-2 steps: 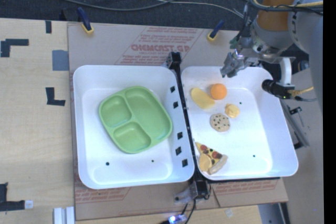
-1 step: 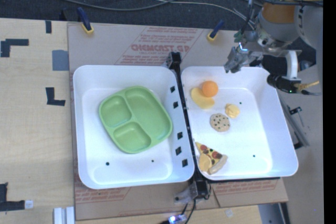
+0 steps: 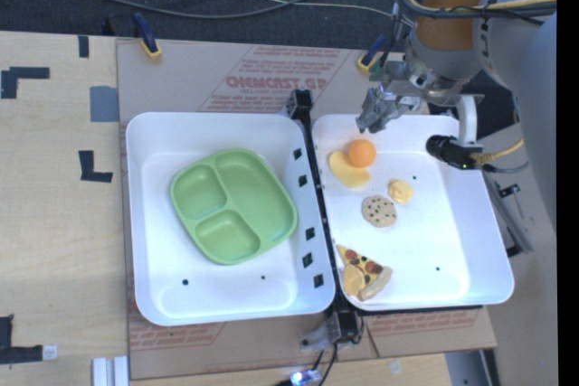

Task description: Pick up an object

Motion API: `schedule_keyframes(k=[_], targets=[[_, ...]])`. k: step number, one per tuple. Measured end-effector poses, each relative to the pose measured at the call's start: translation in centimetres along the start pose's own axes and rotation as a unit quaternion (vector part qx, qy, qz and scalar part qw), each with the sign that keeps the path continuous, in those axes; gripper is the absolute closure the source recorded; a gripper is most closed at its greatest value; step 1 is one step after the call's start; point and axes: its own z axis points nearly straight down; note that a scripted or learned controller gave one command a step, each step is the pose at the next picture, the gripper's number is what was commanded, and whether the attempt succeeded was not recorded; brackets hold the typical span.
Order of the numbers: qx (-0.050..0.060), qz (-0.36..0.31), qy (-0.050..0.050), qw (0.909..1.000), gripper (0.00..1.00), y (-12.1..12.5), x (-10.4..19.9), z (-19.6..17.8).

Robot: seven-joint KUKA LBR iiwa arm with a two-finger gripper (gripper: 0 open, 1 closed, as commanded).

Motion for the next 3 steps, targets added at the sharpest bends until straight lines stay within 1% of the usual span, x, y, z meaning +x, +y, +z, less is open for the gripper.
schedule_keyframes(k=[1, 3], targets=[[0.0, -0.001, 0.0, 1.0, 1.0, 0.9, 5.2, 1.2], [0.0, -0.001, 0.0, 1.0, 1.0, 1.4, 15.9, 2.8]])
